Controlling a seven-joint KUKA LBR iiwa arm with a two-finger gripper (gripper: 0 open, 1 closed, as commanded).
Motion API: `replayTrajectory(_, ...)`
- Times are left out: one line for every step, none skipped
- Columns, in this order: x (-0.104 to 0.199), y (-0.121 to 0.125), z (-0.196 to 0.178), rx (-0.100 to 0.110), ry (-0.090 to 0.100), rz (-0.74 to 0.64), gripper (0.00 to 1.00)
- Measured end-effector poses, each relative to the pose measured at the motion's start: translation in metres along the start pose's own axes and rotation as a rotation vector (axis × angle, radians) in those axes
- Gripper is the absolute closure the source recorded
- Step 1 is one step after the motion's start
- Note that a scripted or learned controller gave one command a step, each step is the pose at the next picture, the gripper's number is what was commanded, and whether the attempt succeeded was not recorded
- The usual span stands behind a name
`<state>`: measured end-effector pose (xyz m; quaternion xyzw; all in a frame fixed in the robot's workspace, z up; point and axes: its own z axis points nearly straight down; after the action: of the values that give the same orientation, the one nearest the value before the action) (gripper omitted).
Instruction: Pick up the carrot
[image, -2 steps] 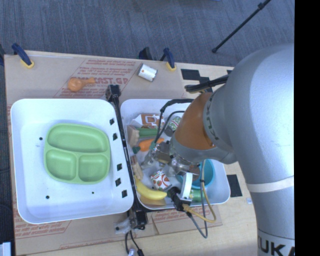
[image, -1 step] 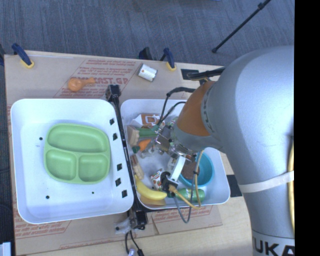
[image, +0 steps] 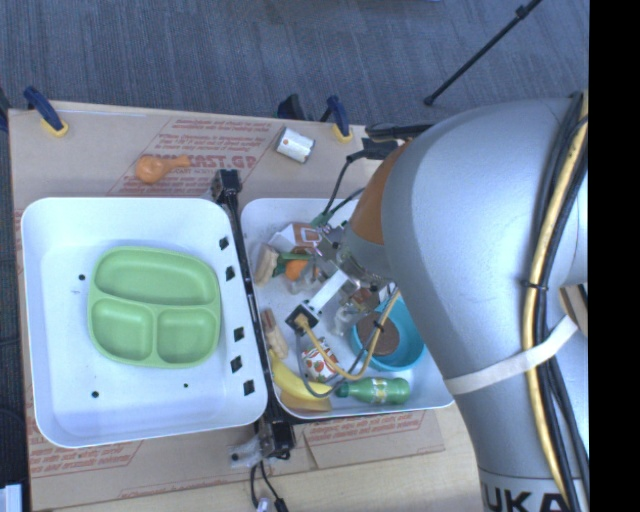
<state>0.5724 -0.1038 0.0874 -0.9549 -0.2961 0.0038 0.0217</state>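
You see gripper (image: 322, 262) beside small orange carrot (image: 296, 268) in right bin (image: 258, 215); claw state hidden, cannot tell. Glossy blue round bowl (image: 398, 345) nearby.

A robot lab: clamped cardboard bench (image: 200, 150), two white bins (image: 50, 300), cabling, carpet floor.

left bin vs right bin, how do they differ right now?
The left bin carries one thing, a green divided plate; the right bin is crowded: banana, green bottle, blue bowl, carrot. The arm overhangs the right bin, not the left bin. Both are shallow and white.
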Motion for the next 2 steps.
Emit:
replayTrajectory(0.0488,0.0425,-0.0015,-0.01,-0.032,0.145,0.0)
replayTrajectory(0.0515,0.0402,-0.0061,-0.011,-0.034,0.124,1.0)
